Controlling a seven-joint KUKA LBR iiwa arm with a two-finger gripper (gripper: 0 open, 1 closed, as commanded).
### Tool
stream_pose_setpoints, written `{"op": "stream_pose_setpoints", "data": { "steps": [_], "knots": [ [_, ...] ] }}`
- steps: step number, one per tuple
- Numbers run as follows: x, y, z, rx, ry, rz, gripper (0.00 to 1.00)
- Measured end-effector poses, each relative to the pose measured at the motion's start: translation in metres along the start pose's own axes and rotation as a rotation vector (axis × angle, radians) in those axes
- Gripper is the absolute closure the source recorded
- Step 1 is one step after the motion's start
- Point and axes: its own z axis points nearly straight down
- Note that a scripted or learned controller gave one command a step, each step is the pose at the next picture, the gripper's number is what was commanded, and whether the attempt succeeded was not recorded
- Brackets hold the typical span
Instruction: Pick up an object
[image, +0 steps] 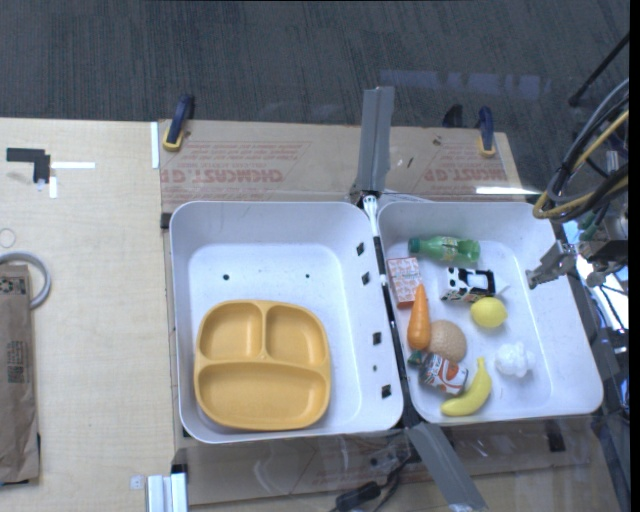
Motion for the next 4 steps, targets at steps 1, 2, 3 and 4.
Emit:
{"op": "stream_pose_setpoints", "data": {
  "steps": [1,2,3,4],
  "knots": [
    [0.004,-0.001,-0.107,0.000,-0.001,0.225,0.00],
    [-0.028,-0.030,-0.126,0.000,-0.001,0.253,0.00],
    [-0.027,-0.030,0.005,-0.001,0.000,-0.149,0.00],
    [0.015,-0.001,0.179,-0.002,0.000,-0.400,0.00]
  ]
}}
